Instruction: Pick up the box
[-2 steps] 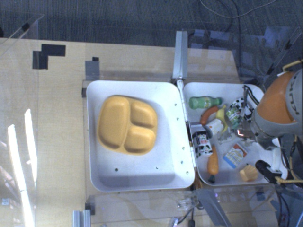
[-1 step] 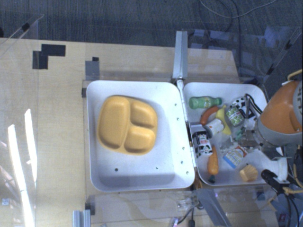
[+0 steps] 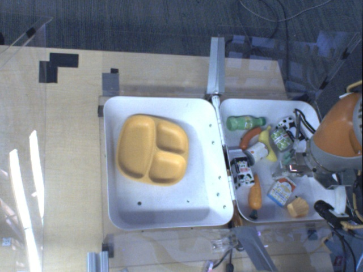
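Observation:
In the right bin [image 3: 272, 105], a small light box with blue and red print [image 3: 281, 192] lies tilted near the front. A black-and-white carton [image 3: 243, 171] lies by the bin's left wall. My gripper [image 3: 296, 166] comes in from the right under the orange band [image 3: 340, 132] and hangs just above and to the right of the printed box. Nothing is visibly held in it.
Around the boxes lie a green bottle [image 3: 245, 122], a red sausage [image 3: 250, 137], a white cup [image 3: 258, 151], a carrot [image 3: 255, 195], a tan bread piece [image 3: 298, 207] and a green-white packet [image 3: 281, 138]. The left bin [image 3: 164, 208] holds a yellow compartment tray [image 3: 152, 148].

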Available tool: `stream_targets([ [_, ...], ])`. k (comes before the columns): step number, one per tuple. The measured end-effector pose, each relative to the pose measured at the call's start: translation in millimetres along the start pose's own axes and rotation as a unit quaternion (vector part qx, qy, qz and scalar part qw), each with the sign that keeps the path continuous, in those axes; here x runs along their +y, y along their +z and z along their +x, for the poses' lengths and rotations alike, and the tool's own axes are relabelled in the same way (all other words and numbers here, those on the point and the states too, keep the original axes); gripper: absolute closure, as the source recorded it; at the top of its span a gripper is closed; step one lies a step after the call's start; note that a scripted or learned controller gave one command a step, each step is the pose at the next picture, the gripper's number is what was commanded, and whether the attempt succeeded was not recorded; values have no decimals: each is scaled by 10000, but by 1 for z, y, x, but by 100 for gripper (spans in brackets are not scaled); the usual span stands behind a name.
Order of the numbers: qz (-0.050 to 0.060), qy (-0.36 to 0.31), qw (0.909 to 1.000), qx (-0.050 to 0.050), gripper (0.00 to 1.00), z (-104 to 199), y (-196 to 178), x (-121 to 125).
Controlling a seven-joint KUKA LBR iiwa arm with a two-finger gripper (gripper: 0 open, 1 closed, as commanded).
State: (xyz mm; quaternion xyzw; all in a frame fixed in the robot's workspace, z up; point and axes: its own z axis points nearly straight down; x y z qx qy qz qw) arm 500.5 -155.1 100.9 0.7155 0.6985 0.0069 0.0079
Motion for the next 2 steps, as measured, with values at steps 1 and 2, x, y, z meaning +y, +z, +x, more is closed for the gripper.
stream_targets([
  [1,74,467,9989,0,100,67,-89,-12],
  [2,76,461,9989,-1,0,67,-89,-12],
])
